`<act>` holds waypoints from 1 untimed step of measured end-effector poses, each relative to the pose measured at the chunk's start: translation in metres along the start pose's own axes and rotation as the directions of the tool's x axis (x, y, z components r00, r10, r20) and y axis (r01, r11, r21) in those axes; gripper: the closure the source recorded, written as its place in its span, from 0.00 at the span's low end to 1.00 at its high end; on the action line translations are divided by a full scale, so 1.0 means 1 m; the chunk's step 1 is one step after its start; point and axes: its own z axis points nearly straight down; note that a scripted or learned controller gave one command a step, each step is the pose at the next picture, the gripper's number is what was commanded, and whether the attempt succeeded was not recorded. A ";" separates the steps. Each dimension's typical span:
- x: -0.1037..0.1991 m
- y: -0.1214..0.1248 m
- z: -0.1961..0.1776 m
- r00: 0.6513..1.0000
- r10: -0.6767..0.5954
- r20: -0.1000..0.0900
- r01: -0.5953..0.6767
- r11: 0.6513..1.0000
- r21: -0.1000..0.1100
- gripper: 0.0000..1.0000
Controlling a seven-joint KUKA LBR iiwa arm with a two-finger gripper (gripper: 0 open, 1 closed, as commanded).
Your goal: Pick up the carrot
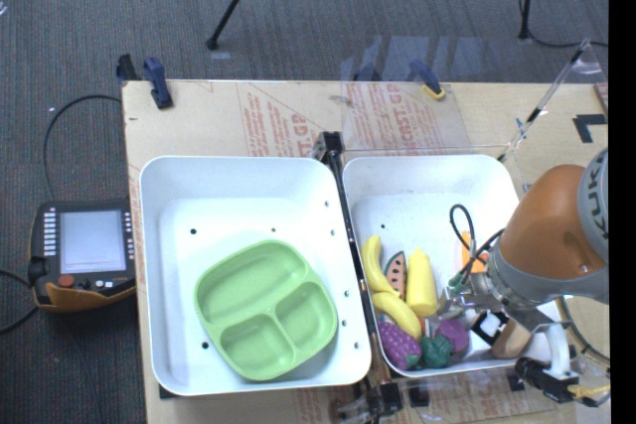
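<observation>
Reaching: the arm comes in over the right bin, its orange band hanging above that bin's right side.
Landmark: the right bin — every place below is given against it.
Carrot: a small orange sliver shows near the bin's right wall, mostly covered by the wrist and a black cable loop; I take it for the carrot, though too little shows to be sure.
Gripper: the gripper sits low in the bin's near right part, beside the toy food; whether it is spread or closed, and whether anything is in it, cannot be told from this angle.
Neighbours: in the bin's near half lie a banana, a watermelon slice, a yellow corn-like piece, purple grapes, a dark green piece and a purple-pink piece — all crowded close together.
Outside the bin: to its left, the left bin holds a green divided plate.
Handling, as a judgement: likely a hollow plastic toy — light, stiff, smooth enough to slip.
Hold: best taken across the thicker middle, fingers square to its length, not at the tapering tip.
Risk: the bin's wall close by leaves little room for a finger on that side.
</observation>
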 end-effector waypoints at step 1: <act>0.000 0.020 -0.112 0.905 0.425 -0.001 -0.425 0.905 -0.009 1.00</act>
